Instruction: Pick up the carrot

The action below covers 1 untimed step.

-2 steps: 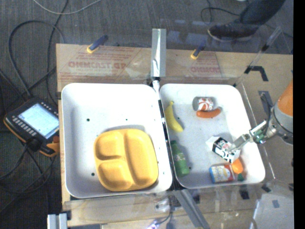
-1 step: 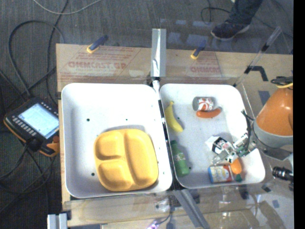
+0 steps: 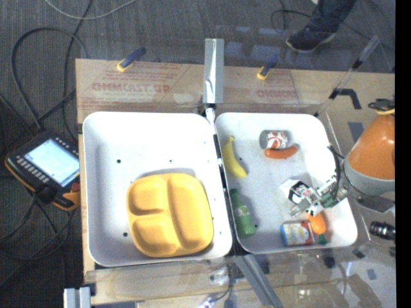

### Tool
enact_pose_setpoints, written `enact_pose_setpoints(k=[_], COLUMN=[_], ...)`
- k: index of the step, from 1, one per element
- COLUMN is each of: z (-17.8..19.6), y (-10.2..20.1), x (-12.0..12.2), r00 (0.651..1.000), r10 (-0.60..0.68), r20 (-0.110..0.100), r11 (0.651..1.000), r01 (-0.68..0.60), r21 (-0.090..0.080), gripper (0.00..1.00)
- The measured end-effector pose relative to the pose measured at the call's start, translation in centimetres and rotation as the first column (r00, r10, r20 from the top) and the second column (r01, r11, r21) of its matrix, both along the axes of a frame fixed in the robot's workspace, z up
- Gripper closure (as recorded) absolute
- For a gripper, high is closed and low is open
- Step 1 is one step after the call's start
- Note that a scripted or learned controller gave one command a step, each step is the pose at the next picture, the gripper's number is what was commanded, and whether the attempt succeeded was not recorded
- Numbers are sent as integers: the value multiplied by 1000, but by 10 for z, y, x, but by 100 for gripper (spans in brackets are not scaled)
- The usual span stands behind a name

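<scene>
1 gripper hangs low over the near right part of the right bin; its jaws are too small and cluttered to tell wide from narrow. Just below it lies what I take for the carrot, a short orange piece with a green tip, close to the bin's near right corner and touching or nearly touching a tin on its side. That crowding is the risk: a closing grip could catch the tin or the bin wall, or nudge the carrot deeper into the corner. The orange-red sausage-like piece farther back could also be mistaken for the target. By count: 2 bins, 1 carrot, 1 tin, 1 green bottle, 1 banana, 1 red-and-white can, 1 sausage-like piece, and 1 yellow divided tray in the left bin.
</scene>
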<state>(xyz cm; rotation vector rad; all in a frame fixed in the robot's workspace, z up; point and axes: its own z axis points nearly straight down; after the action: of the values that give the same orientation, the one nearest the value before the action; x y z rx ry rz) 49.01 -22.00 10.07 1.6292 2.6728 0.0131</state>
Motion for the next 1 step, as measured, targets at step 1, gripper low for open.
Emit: enact_pose_setpoints(k=[1], z=[115], y=[45], x=[-2], r00=[1000], r10=[2], r20=[-16], r11=[1000], r01=[-2], r21=[-1], gripper=[100])
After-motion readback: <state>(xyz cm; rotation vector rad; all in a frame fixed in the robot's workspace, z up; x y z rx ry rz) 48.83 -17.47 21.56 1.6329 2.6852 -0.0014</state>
